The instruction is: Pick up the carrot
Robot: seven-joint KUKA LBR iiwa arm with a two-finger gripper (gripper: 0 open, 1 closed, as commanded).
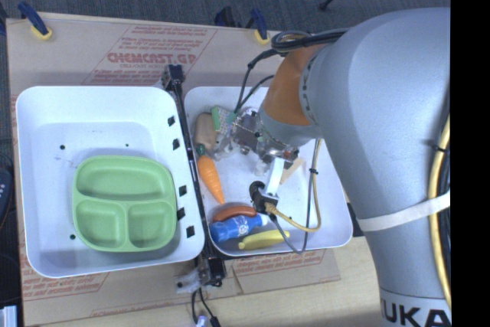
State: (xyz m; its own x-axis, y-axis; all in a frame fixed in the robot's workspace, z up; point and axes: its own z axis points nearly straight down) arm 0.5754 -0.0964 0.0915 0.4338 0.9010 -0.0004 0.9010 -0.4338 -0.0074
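Tool (230, 135): two-finger, metal, at the end of the grey arm (383, 126) with the orange band, reaching in from the right over the upper part of the right bin; hard to make out amid cables, so cannot tell whether released or clenched; nothing seen between its tips.
Writing: red print "CHEMCAST GP" on the brown cardboard sheet (145, 50) covering the surface, above the left bin; smaller red lines below it too small to read; more red print on the cardboard along the lower edge, unreadable; white letters "UKA" on the arm's base at bottom right.
Orange tapered carrot (210, 178): lying in the right shallow white bin (337, 230), close against its left wall, just below and left of the tool, apart from it.
Carrot axis: long axis running from upper left to lower right, nearly along the bin wall; thick end with a bit of green toward the top, narrow tip toward the bottom right.
Neighbours in right bin: pale tan elongated item (204, 130) just above the carrot; red-orange rounded piece (233, 211) just past the carrot's tip; blue and white object (239, 227) below that; yellow banana-shaped piece (260, 240) at the bin's lower edge.
Left shallow white bin (38, 119): holding a light green plastic tray with three compartments (124, 203).
Clamps: blue clips (34, 19) on the cardboard's upper edge.
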